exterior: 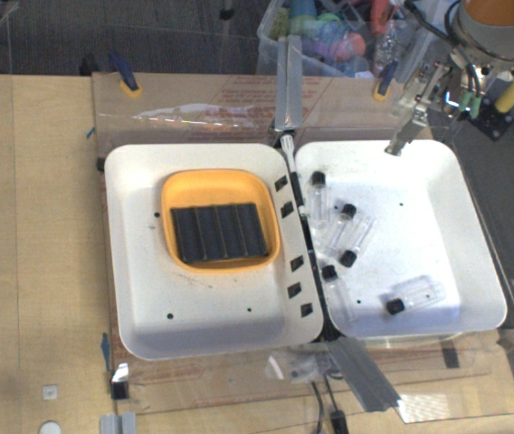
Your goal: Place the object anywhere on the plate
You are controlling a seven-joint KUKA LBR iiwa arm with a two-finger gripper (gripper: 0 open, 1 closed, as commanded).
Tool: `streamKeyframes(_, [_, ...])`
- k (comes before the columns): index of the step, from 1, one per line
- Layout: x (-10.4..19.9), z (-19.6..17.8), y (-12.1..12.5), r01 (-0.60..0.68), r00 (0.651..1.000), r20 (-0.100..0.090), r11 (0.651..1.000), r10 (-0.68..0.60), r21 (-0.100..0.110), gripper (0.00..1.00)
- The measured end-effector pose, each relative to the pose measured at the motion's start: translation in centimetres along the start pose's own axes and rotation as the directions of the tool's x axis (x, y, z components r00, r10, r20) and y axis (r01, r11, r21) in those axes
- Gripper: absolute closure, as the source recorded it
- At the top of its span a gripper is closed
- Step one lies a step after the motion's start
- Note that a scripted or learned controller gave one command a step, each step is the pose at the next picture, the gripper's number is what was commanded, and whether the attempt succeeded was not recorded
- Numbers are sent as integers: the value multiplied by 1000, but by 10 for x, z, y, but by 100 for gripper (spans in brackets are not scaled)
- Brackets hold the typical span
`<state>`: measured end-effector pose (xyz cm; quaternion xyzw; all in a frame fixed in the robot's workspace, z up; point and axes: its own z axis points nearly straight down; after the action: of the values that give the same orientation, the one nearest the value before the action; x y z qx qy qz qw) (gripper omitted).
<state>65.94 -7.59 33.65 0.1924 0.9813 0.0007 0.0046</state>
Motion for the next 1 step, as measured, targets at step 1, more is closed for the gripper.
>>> streamKeyframes(1, [-5,2,-8,105,994,-1,994,-105,0,100])
